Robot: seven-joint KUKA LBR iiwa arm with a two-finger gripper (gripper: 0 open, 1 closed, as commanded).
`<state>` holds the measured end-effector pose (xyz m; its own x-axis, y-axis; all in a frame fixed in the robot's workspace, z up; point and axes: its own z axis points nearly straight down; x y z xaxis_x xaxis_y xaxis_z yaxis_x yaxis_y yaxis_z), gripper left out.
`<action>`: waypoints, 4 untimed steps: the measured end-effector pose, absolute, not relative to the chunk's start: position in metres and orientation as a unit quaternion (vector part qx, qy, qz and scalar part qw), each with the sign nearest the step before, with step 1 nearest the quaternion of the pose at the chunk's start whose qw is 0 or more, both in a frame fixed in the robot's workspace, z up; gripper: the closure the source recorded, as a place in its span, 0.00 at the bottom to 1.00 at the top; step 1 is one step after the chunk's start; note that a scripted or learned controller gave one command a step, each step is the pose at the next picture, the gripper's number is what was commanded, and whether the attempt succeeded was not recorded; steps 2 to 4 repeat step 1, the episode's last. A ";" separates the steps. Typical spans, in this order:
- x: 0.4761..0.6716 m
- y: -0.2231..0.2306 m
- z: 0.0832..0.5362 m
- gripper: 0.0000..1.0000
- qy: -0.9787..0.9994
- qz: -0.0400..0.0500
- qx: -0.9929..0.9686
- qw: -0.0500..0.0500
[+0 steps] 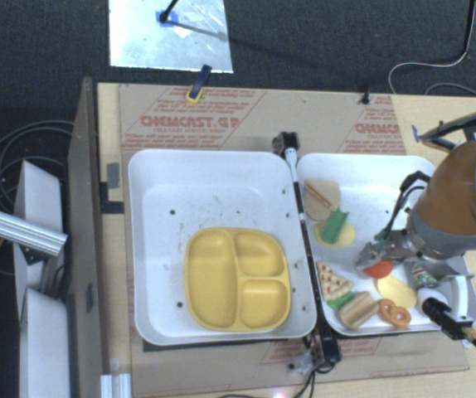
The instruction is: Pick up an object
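Observation:
The right bin (pixel 362 168) holds several toy foods. A tan wedge (pixel 322 194) lies at its back left, with a green piece (pixel 333 225) resting on a yellow disc (pixel 347 236) just in front. Along the front lie a pizza slice (pixel 334 281), a bread roll (pixel 357 308), an orange ring (pixel 396 314) and a yellow lump (pixel 396 291). A red piece (pixel 379 269) sits mid-bin. My gripper (pixel 377 253) hangs low over the red piece, directly above or touching it. The wrist hides its tips.
The left bin (pixel 163 181) holds a yellow divided plate (pixel 238 278). A black divider clip (pixel 287 144) sits between the bins at the back. A small green-labelled container (pixel 421 274) lies under my arm at the right. Cables trail off the bench's right side.

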<state>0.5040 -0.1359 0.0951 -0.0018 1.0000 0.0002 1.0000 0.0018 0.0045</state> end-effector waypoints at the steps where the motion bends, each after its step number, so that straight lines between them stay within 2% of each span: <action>1: 0.573 -0.062 0.190 1.00 0.712 0.005 0.702 0.005; 4: 0.573 -0.062 0.190 1.00 0.712 0.005 0.702 0.005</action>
